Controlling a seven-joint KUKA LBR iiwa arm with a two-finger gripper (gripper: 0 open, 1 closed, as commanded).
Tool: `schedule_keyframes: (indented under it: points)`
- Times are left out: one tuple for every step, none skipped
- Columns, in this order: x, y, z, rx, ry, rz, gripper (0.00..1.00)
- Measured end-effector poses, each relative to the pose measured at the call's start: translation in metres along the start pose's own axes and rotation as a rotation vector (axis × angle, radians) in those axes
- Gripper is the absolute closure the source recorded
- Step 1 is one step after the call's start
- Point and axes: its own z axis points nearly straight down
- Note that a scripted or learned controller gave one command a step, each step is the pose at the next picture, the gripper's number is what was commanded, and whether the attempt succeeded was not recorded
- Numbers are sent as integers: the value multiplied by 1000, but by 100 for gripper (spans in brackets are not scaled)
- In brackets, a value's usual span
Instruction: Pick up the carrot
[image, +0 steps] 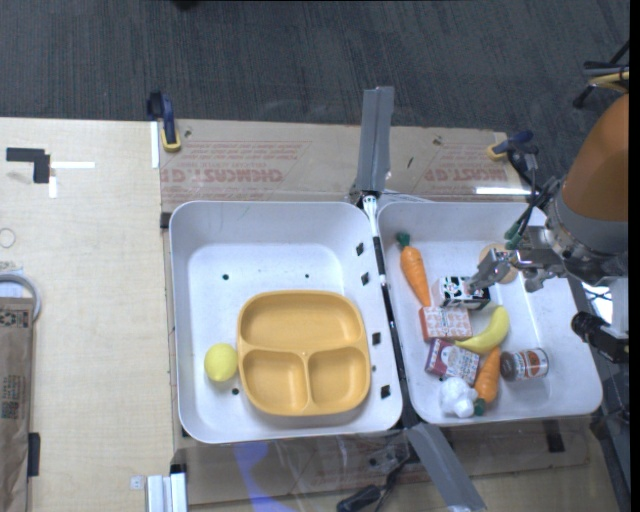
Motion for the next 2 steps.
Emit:
schedule_keyframes:
  points:
    - [56, 49, -22, -3, -2, -250, 0]
    - [71, 65, 25, -1, -1, -326, 0]
